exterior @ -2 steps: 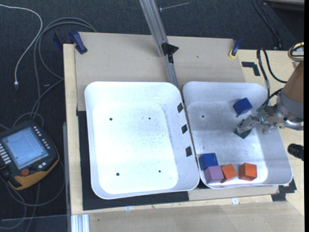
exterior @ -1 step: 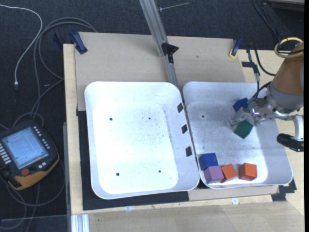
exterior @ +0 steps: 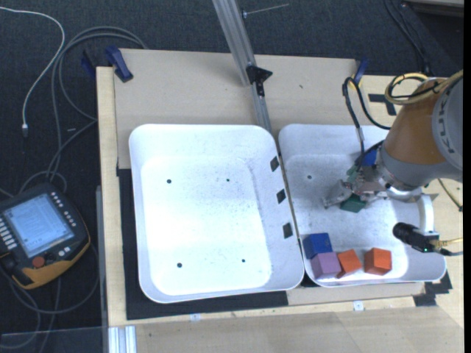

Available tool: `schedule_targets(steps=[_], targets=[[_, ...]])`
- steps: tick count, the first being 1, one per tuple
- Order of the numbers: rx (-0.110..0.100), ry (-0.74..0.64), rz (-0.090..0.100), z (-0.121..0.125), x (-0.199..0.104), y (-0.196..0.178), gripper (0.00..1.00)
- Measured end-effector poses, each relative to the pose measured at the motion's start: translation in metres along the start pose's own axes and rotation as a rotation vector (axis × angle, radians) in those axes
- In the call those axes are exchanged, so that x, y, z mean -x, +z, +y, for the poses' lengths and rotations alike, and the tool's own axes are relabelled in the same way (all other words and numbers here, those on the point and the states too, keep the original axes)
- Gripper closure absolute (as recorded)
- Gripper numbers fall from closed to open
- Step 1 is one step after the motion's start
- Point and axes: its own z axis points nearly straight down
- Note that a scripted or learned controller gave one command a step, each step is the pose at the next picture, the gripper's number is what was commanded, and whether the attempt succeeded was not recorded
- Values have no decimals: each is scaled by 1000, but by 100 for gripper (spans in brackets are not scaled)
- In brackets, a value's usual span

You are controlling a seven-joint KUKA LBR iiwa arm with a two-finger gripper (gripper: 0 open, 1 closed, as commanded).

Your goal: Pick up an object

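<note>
The gripper (exterior: 346,198) is low in the right bin (exterior: 316,153), near its middle. I cannot tell if it is open or closed. A small green thing (exterior: 354,206) sits right under it. At 6 o'clock from it, four blocks line the bin's edge: blue (exterior: 318,243), purple (exterior: 324,264), orange (exterior: 349,261), red (exterior: 378,260).

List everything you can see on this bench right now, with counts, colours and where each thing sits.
White bins: two, side by side on the bench.
Blue block: one, right bin, near front edge.
Purple block: one, right bin, in front of the blue one.
Orange blocks: two, right bin, front edge, beside the purple one.
Green object: one, right bin, under the gripper.
Teach pendant: one, grey and orange, floor at left.
Arm: one, grey with orange band.
Gripper: one, over the right bin.
</note>
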Motion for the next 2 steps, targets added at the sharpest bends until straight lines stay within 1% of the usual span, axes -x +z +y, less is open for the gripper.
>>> schedule_targets(steps=[1,2], targets=[[7,4,-3,2,4,-11,100],[6,4,-3,2,4,-11,0]])
